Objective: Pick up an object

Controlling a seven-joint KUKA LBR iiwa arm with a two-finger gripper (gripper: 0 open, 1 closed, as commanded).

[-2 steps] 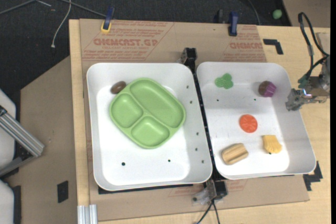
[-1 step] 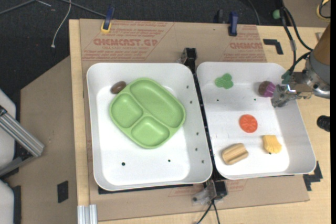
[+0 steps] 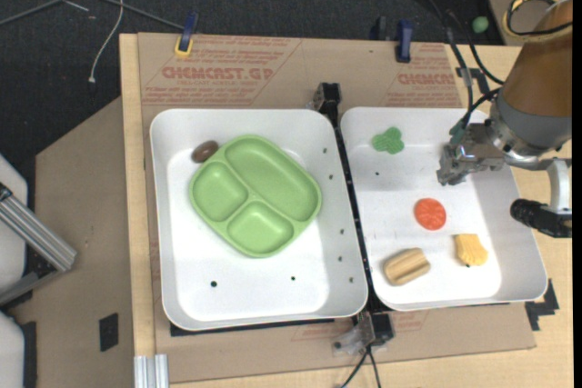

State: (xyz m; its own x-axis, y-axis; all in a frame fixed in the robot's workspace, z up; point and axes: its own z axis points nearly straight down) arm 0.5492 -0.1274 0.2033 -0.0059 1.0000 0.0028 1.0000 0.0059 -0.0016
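Observation:
In the right bin lie a green clover-shaped piece at the back, a round orange-red piece in the middle, a tan bread-like roll at the front and a small yellow piece beside it. My gripper hangs over the bin's right back part, right of the clover piece and above-right of the orange piece. I see nothing between its fingers; their spacing is not clear from this angle.
The left bin holds a green three-compartment tray and a small brown object at the tray's upper left. A black divider clamp sits between the bins. Cables run along the bench's right side.

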